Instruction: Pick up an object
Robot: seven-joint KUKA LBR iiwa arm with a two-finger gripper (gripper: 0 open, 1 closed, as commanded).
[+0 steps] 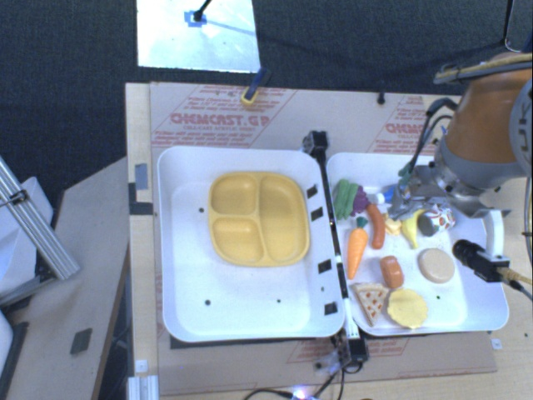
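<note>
The bench (100, 223) carried two white bins — the left bin (179, 307) held a yellow divided plate (256, 217), the right bin (487, 307) the toy food (375, 257), gripper (408, 202) low over it. Behind lay printed cardboard (333, 115), then dark carpet (67, 57) with a pale sheet (197, 23).

two white bins (183, 223), one yellow divided plate (258, 219), one carrot (356, 252), one banana (410, 227), one pizza slice (370, 301)
</note>
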